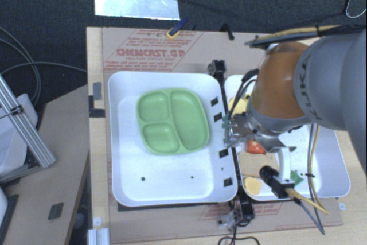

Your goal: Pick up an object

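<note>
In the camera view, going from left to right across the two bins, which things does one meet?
Left white bin → green divided plate → red object → grey arm with orange band → right white bin.

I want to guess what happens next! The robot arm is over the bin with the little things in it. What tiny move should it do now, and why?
Probably go straight down a little. The gripper hangs over the right bin, just above a small red thing. I can't see anything held between its fingers, so lowering onto the red thing seems the best next try.
</note>
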`<state>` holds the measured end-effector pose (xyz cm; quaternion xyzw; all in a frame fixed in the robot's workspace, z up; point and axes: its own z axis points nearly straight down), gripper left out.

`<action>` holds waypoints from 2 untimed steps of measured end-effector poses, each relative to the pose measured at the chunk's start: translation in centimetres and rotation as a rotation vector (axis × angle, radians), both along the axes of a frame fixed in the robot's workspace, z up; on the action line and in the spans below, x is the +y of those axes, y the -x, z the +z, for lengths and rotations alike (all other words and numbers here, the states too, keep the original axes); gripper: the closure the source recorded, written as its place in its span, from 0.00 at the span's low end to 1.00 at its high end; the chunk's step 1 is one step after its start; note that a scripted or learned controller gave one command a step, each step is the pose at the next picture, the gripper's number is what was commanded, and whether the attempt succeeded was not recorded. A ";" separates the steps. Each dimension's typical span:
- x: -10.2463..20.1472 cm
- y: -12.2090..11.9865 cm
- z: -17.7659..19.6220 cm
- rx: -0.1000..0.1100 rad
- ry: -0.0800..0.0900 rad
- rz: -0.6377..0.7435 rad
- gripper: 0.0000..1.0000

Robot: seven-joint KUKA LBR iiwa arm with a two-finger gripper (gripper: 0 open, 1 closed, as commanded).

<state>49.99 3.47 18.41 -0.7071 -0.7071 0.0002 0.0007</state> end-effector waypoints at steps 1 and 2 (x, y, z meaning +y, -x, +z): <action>6.4 1.4 0.0 -0.001 -0.003 0.011 1.00; 9.4 1.5 -7.7 0.006 0.000 0.006 1.00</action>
